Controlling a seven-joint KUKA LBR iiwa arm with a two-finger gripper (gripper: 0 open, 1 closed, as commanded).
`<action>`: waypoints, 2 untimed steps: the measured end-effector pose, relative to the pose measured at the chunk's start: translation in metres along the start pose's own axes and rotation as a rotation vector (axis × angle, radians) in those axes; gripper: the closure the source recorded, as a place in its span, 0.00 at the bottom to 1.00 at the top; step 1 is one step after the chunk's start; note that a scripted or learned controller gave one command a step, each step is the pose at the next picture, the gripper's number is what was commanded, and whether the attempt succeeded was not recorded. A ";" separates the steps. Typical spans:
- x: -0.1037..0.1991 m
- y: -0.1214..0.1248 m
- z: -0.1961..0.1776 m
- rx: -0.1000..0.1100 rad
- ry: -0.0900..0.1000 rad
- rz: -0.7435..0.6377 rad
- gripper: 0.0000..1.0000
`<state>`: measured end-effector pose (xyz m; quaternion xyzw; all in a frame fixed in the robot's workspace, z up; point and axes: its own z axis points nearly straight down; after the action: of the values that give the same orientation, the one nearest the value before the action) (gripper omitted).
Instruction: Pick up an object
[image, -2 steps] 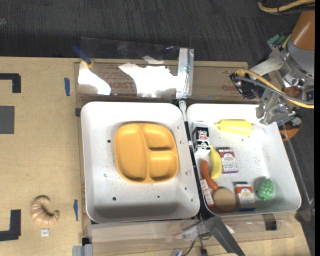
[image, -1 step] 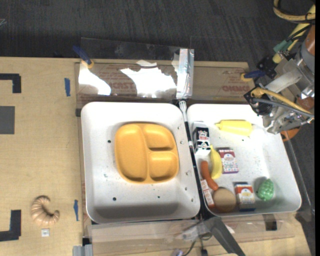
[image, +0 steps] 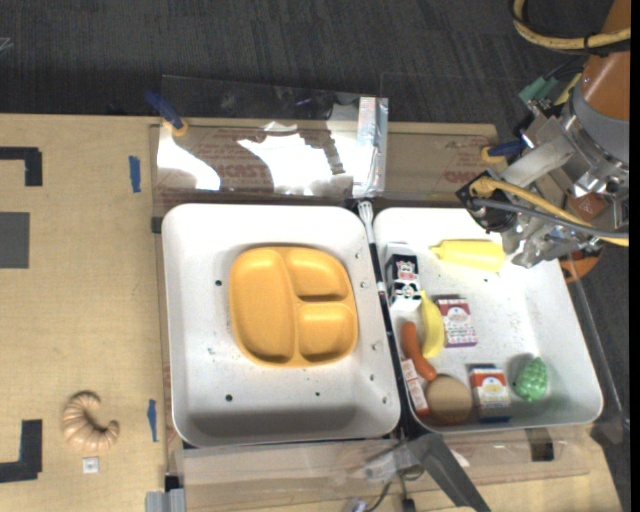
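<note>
Clearly the goods are sorted for picking: the right bin (image: 560, 330) carries all the loose items, crowded toward its left wall and near edge, while the left bin (image: 190, 300) bears a yellow tray (image: 293, 304) with compartments, sitting in its middle, which I judge to be the drop place. Along the right bin's left wall, from 12 o'clock downward, lie a black-and-white carton (image: 403, 277), a banana (image: 431, 325) beside a small red-and-white box (image: 456, 321), a sausage (image: 417, 355), and a brown round thing (image: 449, 397) touching another small box (image: 488, 389). A green knobbly ball (image: 532, 379) sits at 5 o'clock of the bin, a little apart from that box. A flat yellow piece (image: 468, 254) lies at 12 o'clock, near the far wall, well apart from the crowd, so I judge it the easiest target. My claw (image: 535, 245) hangs over the bin's far right corner, at about 1 o'clock, just right of that yellow piece; cables and brackets crowd around it, and I cannot tell whether it is open or closed, nor whether it touches anything. I see nothing held in it. Outside the bins, on the tabletop (image: 70, 300) at 8 o'clock, lies a curled pastry-like thing (image: 90, 420), well out of play. Nothing is yet lifted.
</note>
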<state>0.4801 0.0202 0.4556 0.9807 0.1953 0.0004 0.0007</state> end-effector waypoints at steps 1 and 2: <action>0.004 -0.011 0.002 0.001 -0.002 -0.019 1.00; 0.000 0.037 0.051 0.003 -0.007 -0.055 1.00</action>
<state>0.4940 -0.0140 0.4044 0.9750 0.2220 -0.0036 -0.0002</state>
